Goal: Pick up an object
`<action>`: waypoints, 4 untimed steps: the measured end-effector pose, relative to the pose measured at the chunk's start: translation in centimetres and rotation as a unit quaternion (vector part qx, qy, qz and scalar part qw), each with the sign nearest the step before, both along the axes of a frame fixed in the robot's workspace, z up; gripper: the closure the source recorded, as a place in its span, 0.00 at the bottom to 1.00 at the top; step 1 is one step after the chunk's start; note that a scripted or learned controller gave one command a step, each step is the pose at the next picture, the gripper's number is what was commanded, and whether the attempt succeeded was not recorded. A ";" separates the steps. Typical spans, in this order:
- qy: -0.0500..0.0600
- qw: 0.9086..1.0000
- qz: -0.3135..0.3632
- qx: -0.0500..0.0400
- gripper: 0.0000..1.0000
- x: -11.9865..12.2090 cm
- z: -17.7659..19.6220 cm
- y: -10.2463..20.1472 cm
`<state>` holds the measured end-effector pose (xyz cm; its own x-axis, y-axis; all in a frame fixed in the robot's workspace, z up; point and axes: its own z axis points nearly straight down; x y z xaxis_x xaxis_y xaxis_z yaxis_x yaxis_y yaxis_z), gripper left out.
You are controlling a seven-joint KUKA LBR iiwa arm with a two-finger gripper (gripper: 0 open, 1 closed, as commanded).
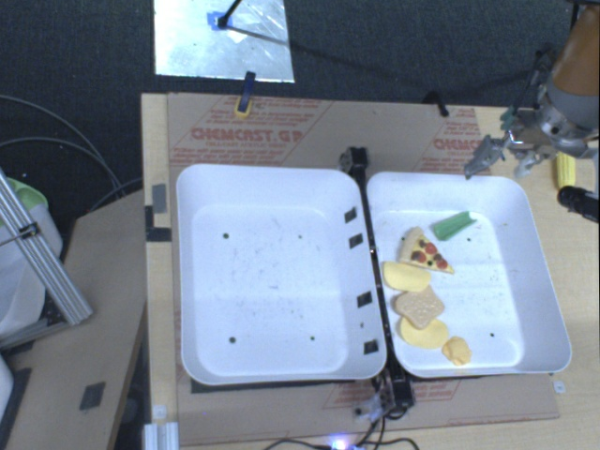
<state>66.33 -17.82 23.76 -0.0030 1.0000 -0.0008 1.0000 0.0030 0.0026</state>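
Note:
Several toy food pieces lie in the right bin (539,279): a green piece (452,224), a pizza slice (424,250), a yellow banana-like piece (406,276), a tan toast (419,306), a yellow slab (422,334) and a small yellow lump (457,350). My gripper (503,160) hangs over the bin's far right edge, above and to the right of the green piece. Its fingers are spread open with nothing between them.
The left bin (272,279) sits beside the right one, with a black hinge strip (366,270) between them. Both rest on a cardboard sheet (281,129). A metal plate (225,26) lies beyond the bench, and an aluminium frame (37,251) stands at the left.

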 end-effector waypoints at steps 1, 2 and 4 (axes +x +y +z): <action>0.001 1.000 -0.002 0.002 0.00 -6.3 -15.6 5.1; -0.006 1.000 -0.001 0.000 1.00 -5.8 -13.8 4.8; -0.003 1.000 0.004 0.002 1.00 -14.8 3.5 18.5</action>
